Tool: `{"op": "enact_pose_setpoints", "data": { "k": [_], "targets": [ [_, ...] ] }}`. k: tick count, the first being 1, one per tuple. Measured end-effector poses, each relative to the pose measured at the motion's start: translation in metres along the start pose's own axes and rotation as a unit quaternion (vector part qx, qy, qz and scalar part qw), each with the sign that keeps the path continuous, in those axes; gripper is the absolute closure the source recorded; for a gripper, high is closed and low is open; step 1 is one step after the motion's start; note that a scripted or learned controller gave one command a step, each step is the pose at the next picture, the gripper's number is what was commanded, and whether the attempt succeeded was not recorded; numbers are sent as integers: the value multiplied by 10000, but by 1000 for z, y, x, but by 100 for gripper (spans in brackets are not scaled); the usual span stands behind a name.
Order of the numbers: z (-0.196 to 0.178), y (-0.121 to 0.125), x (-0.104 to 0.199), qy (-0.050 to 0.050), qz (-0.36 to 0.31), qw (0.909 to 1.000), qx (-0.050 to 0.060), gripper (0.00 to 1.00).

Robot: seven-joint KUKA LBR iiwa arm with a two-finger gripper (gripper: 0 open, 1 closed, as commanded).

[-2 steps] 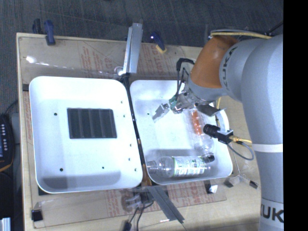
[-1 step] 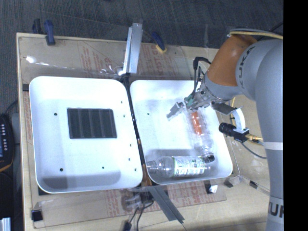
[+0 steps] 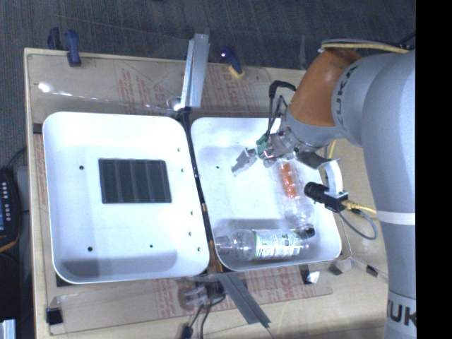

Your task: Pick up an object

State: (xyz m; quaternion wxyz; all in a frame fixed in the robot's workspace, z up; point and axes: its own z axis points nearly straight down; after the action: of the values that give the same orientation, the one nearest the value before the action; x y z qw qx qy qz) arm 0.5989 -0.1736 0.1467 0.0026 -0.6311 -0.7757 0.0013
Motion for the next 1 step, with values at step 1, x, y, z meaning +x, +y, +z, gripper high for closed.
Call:
{"op": "enact_pose_setpoints", "data": {
  "k": [1],
  "targets": [
    [-71,-20,-33,-13,-70,10000,-23,0]
  ]
}}
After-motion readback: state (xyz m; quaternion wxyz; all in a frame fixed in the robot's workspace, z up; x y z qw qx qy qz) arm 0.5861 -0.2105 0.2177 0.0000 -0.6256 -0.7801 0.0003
